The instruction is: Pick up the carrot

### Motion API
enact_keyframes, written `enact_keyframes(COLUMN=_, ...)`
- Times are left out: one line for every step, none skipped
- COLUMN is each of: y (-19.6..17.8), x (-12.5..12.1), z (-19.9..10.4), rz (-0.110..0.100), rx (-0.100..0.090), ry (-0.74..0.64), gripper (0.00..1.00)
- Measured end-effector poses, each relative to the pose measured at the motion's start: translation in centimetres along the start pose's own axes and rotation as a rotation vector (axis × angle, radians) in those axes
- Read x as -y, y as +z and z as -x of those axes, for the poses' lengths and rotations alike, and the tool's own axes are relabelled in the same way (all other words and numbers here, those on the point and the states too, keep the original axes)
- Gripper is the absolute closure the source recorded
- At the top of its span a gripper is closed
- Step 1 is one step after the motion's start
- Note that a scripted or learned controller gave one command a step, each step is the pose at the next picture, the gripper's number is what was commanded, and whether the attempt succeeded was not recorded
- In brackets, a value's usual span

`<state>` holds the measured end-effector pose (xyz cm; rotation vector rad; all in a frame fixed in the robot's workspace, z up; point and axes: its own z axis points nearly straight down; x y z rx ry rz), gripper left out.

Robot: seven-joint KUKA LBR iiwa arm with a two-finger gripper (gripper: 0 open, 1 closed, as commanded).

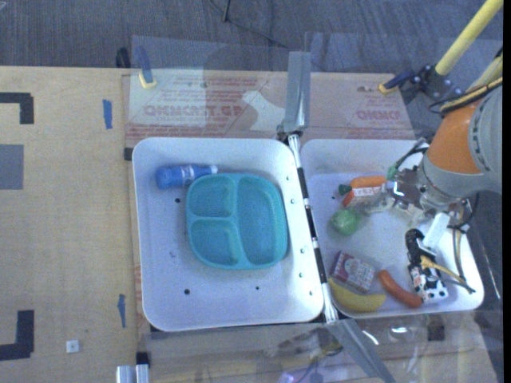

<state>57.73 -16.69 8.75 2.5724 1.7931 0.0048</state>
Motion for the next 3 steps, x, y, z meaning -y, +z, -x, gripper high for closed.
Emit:
enact_keyframes(y=-1.2, x=-0.1, z=0.0, rz=0.004, rx=0.003, ry=-0.003, gripper=1.0)
enact_keyframes(y=-9.7, x=8.9, z=-5.1, rz=-0.009, rx=-0.001, ry=0.075, gripper=1.0)
enact_keyframes(y=-9.7, x=13.7, z=-8.9, rz=-0.012, rx=0.0, ry=0.29, gripper=1.0)
